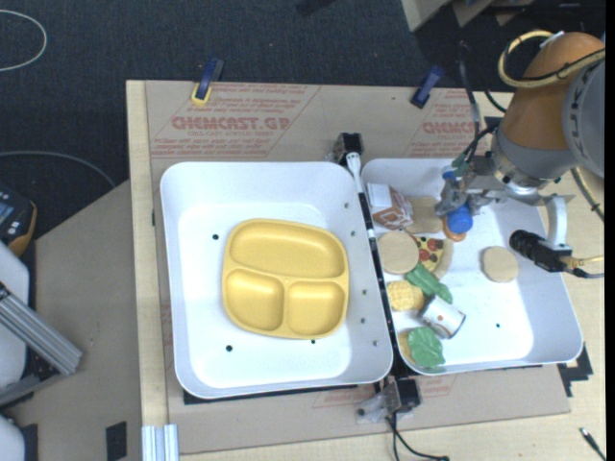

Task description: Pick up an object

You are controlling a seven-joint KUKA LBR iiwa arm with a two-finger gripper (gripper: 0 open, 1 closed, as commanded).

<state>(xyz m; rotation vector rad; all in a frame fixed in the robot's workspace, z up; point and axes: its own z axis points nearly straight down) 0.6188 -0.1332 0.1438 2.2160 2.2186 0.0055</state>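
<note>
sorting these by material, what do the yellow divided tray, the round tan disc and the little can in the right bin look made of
Yellow divided tray: looks like moulded plastic, matte to satin, with soft rounded compartment edges and even colour.
Round tan disc: probably a plastic or foam toy cookie; dull, flat surface, hard to tell.
Little can: seems metal or metal-look plastic, with a silvery end and a printed label.

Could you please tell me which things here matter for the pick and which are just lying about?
In play: gripper, blue ball under it, right bin.

Lying about: yellow tray, left bin, round cookie, corn, can.
</note>
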